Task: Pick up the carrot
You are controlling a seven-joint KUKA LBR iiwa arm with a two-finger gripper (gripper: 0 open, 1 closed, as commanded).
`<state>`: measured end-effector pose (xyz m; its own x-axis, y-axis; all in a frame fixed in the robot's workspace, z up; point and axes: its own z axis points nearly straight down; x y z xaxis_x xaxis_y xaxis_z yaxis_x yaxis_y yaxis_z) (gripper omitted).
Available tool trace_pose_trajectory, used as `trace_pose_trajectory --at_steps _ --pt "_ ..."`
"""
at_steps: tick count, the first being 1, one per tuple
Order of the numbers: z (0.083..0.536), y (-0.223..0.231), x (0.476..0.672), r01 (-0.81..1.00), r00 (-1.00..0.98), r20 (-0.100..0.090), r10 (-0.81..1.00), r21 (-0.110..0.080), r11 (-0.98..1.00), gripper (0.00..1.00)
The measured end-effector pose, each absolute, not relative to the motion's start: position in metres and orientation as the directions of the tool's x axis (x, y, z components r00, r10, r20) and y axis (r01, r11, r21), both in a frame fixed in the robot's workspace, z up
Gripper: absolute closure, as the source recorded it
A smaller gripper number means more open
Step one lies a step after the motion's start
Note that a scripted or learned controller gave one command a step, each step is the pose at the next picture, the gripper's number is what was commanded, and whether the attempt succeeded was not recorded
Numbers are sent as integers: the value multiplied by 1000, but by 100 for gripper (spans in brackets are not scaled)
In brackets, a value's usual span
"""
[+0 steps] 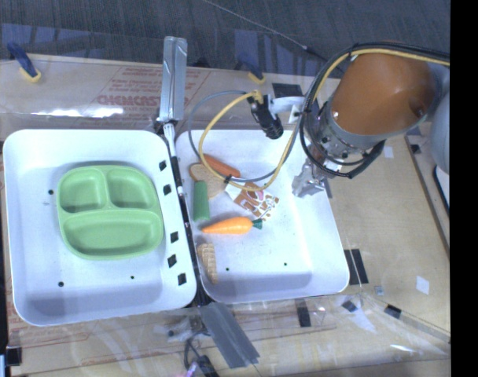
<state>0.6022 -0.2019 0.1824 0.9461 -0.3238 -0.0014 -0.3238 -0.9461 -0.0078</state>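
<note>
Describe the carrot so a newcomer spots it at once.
Look in the right bin, the one without the green plate. Near the bin's middle, left of centre, the carrot lies on its side, just below a small printed packet. It is the bright orange tapered piece with a green stub at its right end; the sausage higher up is darker and has none.

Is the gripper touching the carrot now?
Apart. The camera view shows bare white bin floor between the gripper and the carrot.
</note>
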Motion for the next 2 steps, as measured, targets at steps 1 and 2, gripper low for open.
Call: trace_pose_trajectory --at_steps 1,2 --pt "193 -196 606 -319 948 8 -319 -19 -948 100" --pt "202 -192 609 -316 948 15 -317 -33 -948 100"
